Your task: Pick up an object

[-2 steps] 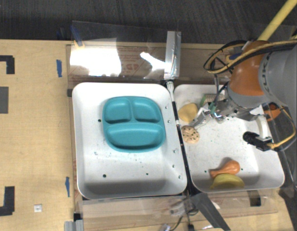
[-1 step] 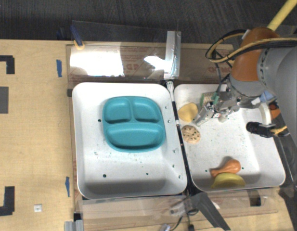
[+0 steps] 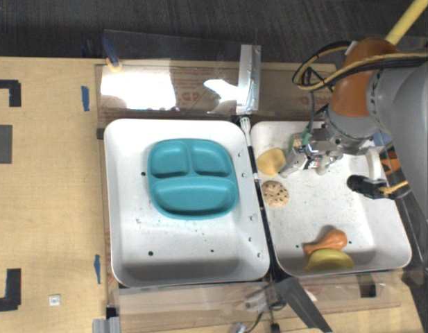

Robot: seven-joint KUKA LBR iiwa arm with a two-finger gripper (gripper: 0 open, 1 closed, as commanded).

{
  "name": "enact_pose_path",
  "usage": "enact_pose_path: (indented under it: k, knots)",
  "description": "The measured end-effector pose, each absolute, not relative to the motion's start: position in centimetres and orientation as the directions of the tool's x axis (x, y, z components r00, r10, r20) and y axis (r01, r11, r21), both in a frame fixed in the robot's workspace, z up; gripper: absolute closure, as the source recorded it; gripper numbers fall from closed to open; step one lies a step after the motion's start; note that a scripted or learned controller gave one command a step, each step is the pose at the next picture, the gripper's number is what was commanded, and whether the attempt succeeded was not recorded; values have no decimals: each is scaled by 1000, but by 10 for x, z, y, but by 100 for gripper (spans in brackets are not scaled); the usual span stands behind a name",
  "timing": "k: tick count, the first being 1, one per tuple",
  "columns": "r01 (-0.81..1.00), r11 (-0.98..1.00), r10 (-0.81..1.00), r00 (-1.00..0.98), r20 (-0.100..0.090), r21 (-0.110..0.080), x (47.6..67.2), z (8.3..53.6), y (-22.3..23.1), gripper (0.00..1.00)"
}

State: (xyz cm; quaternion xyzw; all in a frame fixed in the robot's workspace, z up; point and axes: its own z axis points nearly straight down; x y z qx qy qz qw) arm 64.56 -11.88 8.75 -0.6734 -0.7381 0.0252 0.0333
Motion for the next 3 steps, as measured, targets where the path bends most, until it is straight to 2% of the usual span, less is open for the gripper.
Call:
enact_pose_path:
  k: [1, 2, 3]
  knots:
    - [944, 329, 944, -329, 5, -14, 663, 175, -111, 0]
    - [947, 322, 947, -322, 6, -13, 664, 102, -110, 0]
    - [879, 476, 879, -476, 3, -9, 658, 85, -158, 0]
